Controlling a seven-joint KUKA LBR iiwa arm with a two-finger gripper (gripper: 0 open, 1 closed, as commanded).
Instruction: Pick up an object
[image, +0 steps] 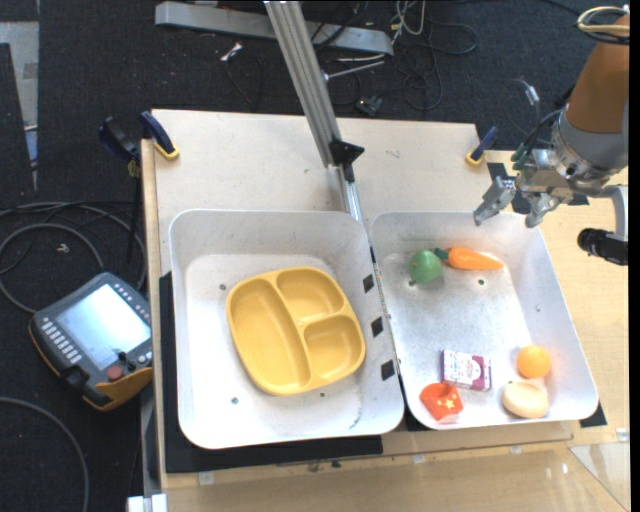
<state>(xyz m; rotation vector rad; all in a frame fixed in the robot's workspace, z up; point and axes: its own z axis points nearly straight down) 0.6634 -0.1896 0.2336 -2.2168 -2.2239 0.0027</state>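
Gripper (512, 205) hovers over the far rim of the right bin (560, 300), fingers (489, 208) spread apart and pointing down; nothing between them, nothing touched. Arm enters from the right, orange band above the wrist.

Candidate objects, placed relative to the fingers:
- Toy carrot (473, 259): nearest, just below and slightly toward the bin centre. Lies flat, long axis across the bin, tip pointing away from the green piece.
- Green round piece (426, 266): beside the carrot's blunt end, further toward the divider; whether the two touch cannot be told.
- Small purple-and-white box (466, 369), red piece (442, 400), orange ball (533, 361), pale rounded piece (525, 399): all well apart from the fingers, at the bin's near end.
- Yellow divided plate (296, 328): in the left bin (200, 300), farthest.

Handling judgement: the carrot looks like light, rigid plastic, smooth and probably slippery, not fragile. Best hold is likely across its thicker middle, fingers closing perpendicular to the long axis; a grip near the taper may squeeze it out. The present spread appears wide enough for that.
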